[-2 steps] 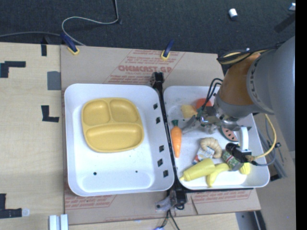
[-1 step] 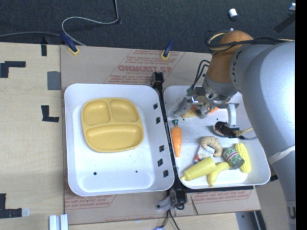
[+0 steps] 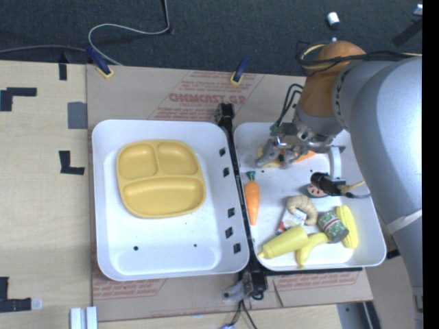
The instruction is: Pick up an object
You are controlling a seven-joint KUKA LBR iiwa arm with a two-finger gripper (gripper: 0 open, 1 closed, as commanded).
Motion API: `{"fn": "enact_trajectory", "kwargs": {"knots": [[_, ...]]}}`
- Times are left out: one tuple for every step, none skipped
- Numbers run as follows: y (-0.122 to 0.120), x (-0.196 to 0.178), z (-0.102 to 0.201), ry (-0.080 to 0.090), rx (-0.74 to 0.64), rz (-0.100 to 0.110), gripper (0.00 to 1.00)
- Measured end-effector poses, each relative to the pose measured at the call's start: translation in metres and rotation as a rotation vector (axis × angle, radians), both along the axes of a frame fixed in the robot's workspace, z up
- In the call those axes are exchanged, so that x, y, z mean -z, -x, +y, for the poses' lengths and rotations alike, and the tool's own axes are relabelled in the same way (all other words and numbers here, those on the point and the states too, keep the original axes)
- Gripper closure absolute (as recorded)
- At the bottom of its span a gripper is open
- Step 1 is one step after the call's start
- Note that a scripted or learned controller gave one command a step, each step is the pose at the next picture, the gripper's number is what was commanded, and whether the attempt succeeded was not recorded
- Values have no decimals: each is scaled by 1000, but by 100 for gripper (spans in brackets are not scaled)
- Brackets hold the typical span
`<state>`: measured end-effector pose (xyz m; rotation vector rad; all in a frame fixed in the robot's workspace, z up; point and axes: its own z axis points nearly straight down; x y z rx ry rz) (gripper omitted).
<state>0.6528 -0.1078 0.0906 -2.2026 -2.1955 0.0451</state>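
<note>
arm: grey KUKA with orange band, enters from right edge, fills upper right of frame
gripper (image 3: 287, 144): low over the upper left part of the right bin (image 3: 357, 252); open or closed, cannot tell, wrist blocks it
under gripper: small orange and tan object (image 3: 269, 156), touching or just below the tool; identity unclear, not confirmed as held
carrot (image 3: 252, 201): just below and left of gripper, by the bin's left wall; long axis runs top to bottom of frame, green end up
other picks: croissant-like piece (image 3: 302, 208), yellow bottle (image 3: 285, 242), corn (image 3: 348, 225), all lower in the bin, well apart from gripper
left bin (image 3: 110, 252): holds yellow divided plate (image 3: 162, 177)
key relation: nearest candidate sits directly at the tool; carrot next, toward lower left
judgement: grasp attempt in progress, outcome unknown
</note>
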Motion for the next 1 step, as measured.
{"fn": "enact_trajectory", "kwargs": {"knots": [[41, -163, 66, 2, -6, -45, 100]]}}
